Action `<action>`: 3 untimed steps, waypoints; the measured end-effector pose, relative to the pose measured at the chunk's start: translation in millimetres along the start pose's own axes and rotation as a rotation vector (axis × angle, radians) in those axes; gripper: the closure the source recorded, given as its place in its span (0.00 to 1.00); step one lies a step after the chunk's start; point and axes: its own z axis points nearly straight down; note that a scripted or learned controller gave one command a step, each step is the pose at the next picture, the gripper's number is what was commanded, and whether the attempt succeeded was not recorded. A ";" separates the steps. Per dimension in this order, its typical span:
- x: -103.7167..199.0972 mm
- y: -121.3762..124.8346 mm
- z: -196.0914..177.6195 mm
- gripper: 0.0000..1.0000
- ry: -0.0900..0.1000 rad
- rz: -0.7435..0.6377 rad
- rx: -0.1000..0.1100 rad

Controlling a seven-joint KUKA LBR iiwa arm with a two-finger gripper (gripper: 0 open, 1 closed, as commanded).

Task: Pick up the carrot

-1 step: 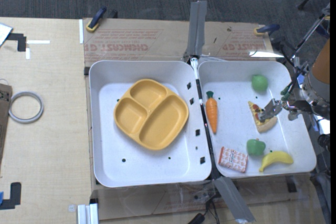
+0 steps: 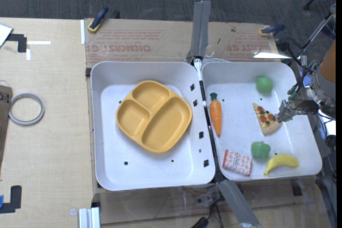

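Reaching from the right, hand (image 2: 281,114) touches pizza slice (image 2: 265,118)

Left bin (image 2: 101,131): divided plate (image 2: 154,115) at centre.
Right bin (image 2: 235,75): carrot (image 2: 215,114) along left wall; pizza slice (image 2: 265,118) right of it; gripper (image 2: 281,115) beside the slice; banana (image 2: 281,162), snack packet (image 2: 236,162) along front.
Bench, left: tape roll (image 2: 25,109).

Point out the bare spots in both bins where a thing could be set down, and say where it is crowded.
Left bin: bare floor rings the yellow plate, widest along the front edge. Right bin: free between the carrot and the pizza slice, and along the back wall. Crowded at the front, around the cracker box, green apple and banana.
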 end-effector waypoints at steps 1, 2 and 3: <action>42.9 -23.8 130.4 1.00 0.000 -0.021 -0.004; 42.1 -23.6 122.0 1.00 0.000 -0.017 -0.003; 41.6 -23.2 113.5 1.00 0.000 -0.014 -0.003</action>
